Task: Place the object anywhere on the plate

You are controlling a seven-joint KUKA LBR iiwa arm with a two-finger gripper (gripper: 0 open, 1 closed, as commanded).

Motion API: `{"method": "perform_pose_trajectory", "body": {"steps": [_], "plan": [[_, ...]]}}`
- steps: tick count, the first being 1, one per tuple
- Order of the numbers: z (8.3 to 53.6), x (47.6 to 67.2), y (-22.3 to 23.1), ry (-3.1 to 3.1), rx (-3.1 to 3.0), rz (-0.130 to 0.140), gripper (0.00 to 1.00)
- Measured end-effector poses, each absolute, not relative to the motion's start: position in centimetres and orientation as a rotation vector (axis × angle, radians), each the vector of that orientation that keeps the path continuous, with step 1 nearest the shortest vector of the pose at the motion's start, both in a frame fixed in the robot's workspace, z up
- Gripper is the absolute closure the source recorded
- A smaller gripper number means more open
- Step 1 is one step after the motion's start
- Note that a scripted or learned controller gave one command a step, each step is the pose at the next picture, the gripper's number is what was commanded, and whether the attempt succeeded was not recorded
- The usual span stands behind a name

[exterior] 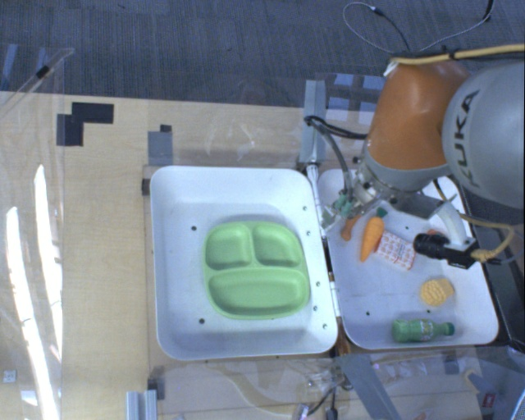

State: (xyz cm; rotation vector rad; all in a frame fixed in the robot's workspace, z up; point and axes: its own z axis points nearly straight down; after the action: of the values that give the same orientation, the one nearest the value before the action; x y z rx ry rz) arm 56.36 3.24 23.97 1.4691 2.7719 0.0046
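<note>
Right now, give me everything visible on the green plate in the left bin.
The green plate is a light green divided tray, looks like moulded plastic with rounded corners. It has three compartments: two smaller ones along the far side and one wide one along the near side, split by raised ridges. It lies flat, right side up, on the floor of the left bin, roughly centred and slightly toward the right wall. Nothing lies in any of its compartments, and only the bin floor touches it.

Light wood tabletop (90,271) with bright glare streaks at 9 o'clock, black angular marker (82,121) at 10 o'clock, dark grey ribbed floor (180,41) along 12 o'clock, thin looping cable (385,25) at 1 o'clock
</note>
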Motion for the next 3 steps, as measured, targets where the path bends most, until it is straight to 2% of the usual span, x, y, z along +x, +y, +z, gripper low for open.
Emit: {"method": "perform_pose_trajectory", "body": {"steps": [1, 2, 3], "plan": [[24.5, 55.1, -4.8, 2.831, 1.341, 0.005, 1.00], [20.9, 63.6, -5.1, 2.834, 1.339, 0.005, 1.00], [21.3, 65.5, -12.8, 2.841, 1.316, 0.005, 1.00]]}}
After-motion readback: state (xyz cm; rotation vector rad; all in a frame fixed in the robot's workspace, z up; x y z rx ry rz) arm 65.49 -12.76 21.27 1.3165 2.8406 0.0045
